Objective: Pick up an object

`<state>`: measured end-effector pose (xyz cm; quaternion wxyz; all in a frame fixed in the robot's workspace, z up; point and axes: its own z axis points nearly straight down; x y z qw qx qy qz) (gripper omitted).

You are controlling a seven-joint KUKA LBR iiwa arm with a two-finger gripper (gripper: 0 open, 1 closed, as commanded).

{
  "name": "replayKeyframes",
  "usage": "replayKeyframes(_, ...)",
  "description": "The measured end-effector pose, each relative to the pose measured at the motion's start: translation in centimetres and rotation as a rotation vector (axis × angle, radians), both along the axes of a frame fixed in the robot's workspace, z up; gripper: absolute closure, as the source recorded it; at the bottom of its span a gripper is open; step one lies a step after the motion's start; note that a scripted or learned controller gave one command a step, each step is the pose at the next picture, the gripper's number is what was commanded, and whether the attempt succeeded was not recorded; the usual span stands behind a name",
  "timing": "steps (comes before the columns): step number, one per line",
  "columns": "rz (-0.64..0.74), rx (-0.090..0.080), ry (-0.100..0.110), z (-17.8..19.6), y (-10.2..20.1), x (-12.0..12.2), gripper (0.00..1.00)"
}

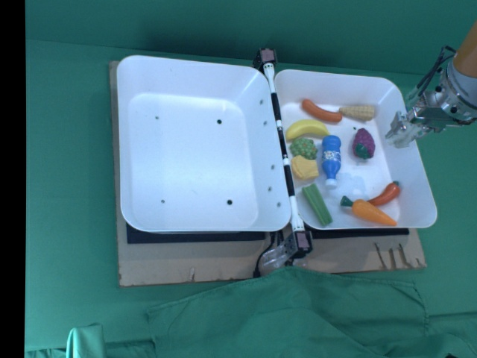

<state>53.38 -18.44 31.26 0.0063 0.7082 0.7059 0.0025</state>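
While poised at the right bin's [422, 192] right rim, aim the gripper [401, 130] (open or closed, cannot tell) at 1 isolated piece: the purple toy fruit [363, 143] nearby, apart from corn cob [358, 112] and blue bottle [331, 157]. Descend straight, centre, then close.

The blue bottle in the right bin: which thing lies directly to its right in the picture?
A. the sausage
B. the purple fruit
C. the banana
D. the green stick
B: the purple fruit lies just right of the blue bottle in the right bin.
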Motion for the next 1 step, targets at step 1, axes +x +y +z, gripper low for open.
replayKeyframes(1, 0.001, 0.001, 0.001, 6.63, 0.08, 0.0, 1.0)
